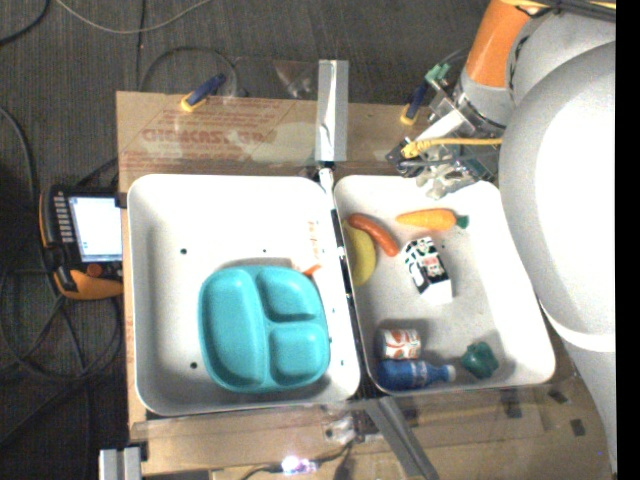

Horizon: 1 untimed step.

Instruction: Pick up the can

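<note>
- Two white bins side by side on the desk (150, 118); left bin (160, 218) carries a teal divided tray (265, 328), right bin (500, 268) carries the small stuff
- Can (401, 344): short, red-and-white label, lying on its side in the near part of the right bin, long axis running roughly left–right
- Touching or just about touching its near side: a blue bottle (415, 373), also on its side, parallel to the can. Dark green object (480, 359) to the right of the bottle, apart from the can
- Farther back in the same bin: black-and-white carton (428, 266), carrot (430, 220), banana (362, 258) with a red-orange sausage-like piece (372, 232) across it
- Gripper (432, 166): hangs over the far rim of the right bin, just beyond the carrot. Nothing seen between its parts; whether it is released or clenched I cannot tell, too cluttered with cable and metal
- Key relation: can lies toward the near side from the gripper and slightly left, with the carrot and carton in between, well apart from the gripper
- Judgement: approach not yet started. A grasp across the can's short axis looks best, but the bottle crowding the near side leaves little room there; risk of nudging or catching the bottle instead
</note>
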Each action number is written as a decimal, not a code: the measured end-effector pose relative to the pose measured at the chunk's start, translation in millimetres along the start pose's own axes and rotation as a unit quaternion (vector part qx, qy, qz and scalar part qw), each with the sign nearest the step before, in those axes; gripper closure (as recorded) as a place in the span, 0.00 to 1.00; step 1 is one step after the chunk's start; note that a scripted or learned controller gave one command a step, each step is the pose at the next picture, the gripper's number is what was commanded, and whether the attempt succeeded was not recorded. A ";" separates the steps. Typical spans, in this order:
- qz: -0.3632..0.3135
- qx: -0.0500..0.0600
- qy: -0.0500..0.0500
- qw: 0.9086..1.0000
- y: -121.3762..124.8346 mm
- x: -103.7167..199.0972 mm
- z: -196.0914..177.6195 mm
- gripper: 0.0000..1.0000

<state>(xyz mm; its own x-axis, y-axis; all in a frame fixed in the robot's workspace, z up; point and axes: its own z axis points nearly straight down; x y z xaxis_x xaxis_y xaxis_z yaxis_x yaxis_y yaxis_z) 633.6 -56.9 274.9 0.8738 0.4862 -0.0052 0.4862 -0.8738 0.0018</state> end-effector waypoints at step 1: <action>-0.005 0.002 -0.001 1.000 -5.7 -65.5 93.3 1.00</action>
<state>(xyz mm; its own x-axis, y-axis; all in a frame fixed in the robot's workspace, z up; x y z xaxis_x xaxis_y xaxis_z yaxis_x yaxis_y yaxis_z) 573.2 -84.1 181.9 0.8685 0.4956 -0.0075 0.4956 -0.8685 -0.0021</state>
